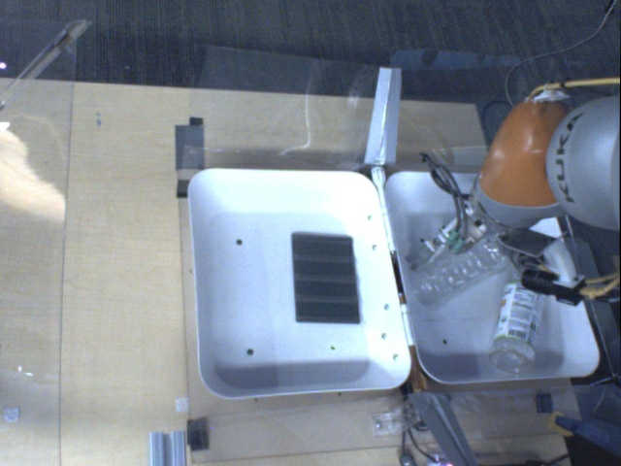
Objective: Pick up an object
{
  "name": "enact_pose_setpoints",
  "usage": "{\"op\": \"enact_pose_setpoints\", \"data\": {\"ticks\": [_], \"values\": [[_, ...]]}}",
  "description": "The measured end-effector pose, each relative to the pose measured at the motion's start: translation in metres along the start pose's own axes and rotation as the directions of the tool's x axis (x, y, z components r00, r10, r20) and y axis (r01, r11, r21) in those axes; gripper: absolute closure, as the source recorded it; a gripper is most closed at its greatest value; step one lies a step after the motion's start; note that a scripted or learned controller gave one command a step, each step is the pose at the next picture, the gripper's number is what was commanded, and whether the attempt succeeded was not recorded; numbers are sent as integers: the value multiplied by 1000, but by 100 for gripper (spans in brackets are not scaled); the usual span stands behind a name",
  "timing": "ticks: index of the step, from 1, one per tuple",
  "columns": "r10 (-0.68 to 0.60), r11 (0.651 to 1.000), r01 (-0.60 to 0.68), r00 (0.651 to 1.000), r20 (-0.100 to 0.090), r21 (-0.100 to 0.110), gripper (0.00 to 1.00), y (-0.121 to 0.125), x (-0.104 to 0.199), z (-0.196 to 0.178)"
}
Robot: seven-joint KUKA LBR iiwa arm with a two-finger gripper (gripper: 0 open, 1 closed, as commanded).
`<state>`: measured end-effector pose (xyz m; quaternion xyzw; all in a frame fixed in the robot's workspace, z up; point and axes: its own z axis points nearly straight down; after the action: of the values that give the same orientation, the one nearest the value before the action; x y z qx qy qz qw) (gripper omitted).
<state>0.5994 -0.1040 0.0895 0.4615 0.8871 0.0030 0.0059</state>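
1. Lower right of the frame: a clear bottle (512,324) with a pale label lies in the right bin (466,369); its print is too small to read
2. Just left of it, a clear plastic blister tray (456,272) lies flat
3. Above them the arm's end effector (458,233) hangs low over that tray; I cannot tell how its grasp is set, and nothing looks lifted, so the pick seems undone
4. Centre: the left bin (223,260) holds a dark ribbed pad (326,277) on the tabletop (107,260)

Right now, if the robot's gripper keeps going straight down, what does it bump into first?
Probably the clear plastic tray lying in the right bin, just below the gripper. Depth is hard to judge here.
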Motion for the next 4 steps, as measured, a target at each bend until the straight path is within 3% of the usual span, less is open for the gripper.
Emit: {"op": "enact_pose_setpoints", "data": {"ticks": [1,2,3,4], "values": [[-64,998,64,998,-26,26,0,48,-46,1],[61,998,-61,998,-2,4,0,-27,-40,-53],[81,997,-81,997,-2,4,0,-51,-46,-19],[-68,998,68,998,2,-1,0,-53,-16,-1]]}}
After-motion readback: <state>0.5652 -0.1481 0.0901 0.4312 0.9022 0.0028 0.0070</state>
